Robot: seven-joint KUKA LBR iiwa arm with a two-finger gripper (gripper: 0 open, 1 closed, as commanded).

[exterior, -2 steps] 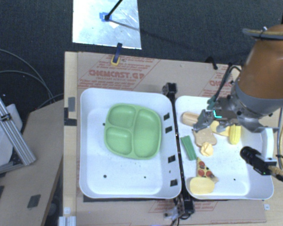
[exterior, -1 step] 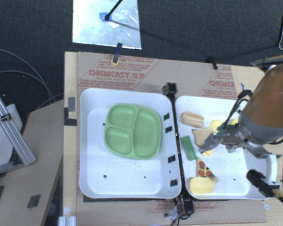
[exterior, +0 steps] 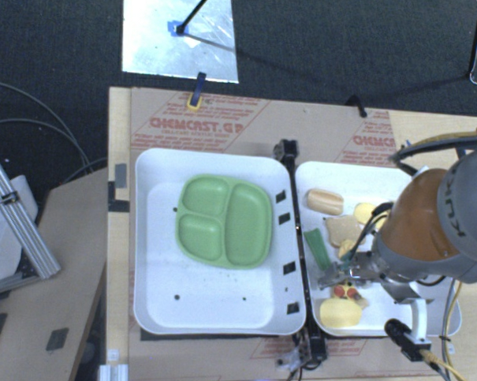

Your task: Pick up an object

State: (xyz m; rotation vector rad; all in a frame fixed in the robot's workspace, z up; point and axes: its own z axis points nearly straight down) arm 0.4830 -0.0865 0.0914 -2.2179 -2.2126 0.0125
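Dark carpet floor (exterior: 55,51) lies beyond the counter (exterior: 249,119), far from the gripper (exterior: 337,271); a shiny sheet (exterior: 178,33), perhaps metal, rests there.

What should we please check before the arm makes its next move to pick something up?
1. Hand over the right bin: ok, it sits low among the items near the bin's left side.
2. Item between its fingers: cannot tell, wrist and cables hide them.
3. Targets within reach: ok, the green stick, the red-spotted piece and the yellow piece lie right beside the hand.
4. Bread roll free of the arm: ok, it lies apart toward the bin's far end.
5. Left bin undisturbed: ok, the green tray lies flat in it.
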